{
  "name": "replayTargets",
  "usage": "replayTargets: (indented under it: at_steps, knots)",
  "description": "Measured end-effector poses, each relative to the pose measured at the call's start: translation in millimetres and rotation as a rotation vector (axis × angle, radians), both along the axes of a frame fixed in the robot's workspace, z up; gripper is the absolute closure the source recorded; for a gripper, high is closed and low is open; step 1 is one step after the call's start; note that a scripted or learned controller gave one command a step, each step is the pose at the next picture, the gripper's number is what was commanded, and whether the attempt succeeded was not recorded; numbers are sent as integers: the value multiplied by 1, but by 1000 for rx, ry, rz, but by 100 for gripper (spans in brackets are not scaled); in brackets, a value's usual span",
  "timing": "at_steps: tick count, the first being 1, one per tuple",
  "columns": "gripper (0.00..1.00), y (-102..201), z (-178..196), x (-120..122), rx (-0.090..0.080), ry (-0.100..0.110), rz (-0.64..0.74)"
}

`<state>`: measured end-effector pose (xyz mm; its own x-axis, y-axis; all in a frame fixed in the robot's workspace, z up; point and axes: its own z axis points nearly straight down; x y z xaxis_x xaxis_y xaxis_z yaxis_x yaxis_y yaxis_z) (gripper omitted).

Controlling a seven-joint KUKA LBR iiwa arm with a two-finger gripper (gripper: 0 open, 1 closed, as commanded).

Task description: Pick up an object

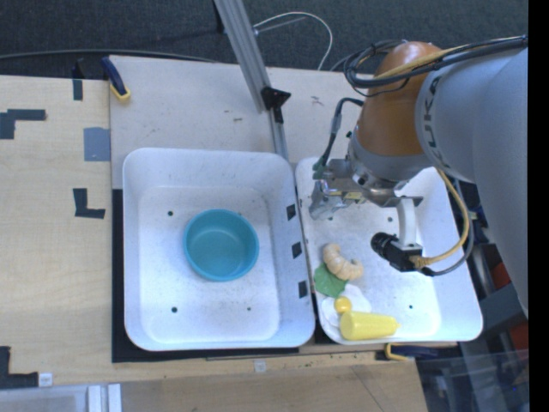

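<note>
The croissant-shaped toy (342, 263) is lying loose in the right bin (446, 316) — the gripper (328, 201) is hanging above it, grip unreadable, apparently lining up.

A bulky grey robot arm (489, 110) with a glossy orange band (396, 101) above its wrist, black and yellow cables (459, 230) looping alongside, ending in a metallic two-finger gripper (324, 202).

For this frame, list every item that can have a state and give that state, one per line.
blue bowl: upright, in the left bin.
croissant-shaped piece: lying in the right bin, beside a green leaf.
yellow bottle: on its side, near front rim.
pincer: above right bin, holding nothing visible.
</note>
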<state>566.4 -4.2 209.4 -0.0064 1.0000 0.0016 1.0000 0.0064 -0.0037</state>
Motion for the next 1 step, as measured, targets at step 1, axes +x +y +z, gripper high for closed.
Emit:
replayTargets:
  at_steps: [1]
  knots:
    - [100, 56, 15, -4, 1, -3, 2]
